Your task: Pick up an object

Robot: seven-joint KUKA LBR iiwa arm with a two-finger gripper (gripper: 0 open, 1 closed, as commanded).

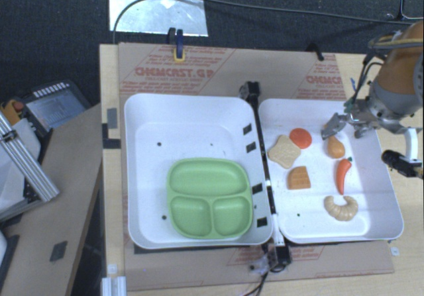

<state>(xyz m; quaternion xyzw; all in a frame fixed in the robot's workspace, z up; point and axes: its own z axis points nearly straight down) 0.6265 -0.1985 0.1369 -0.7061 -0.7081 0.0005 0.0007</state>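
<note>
The right bin [387, 222] carries six small toy foods. Nearest its front edge lies one pale curled shrimp [341, 207], its arch opening toward the front edge. Behind it, one orange block [299, 178] sits near the bin's middle. Beside that, toward the right edge, one red pepper [342, 174] lies with its long axis running front to back, green stem end toward the back and tip toward the front. Further back come one tan slice of bread [284, 151] near the left edge, one red-orange tomato [301, 138] just behind it, and one small orange egg-shaped piece [336, 148] just behind the pepper's stem.

The left bin [142, 129] holds one green divided plate [209, 197] with three compartments, near its front edge.

The gripper [344, 124] hangs over the right bin's back right part, just behind the egg-shaped piece; whether its claw is wide or narrow I cannot tell. The arm [401, 73] is cut off by the picture's right edge.
</note>
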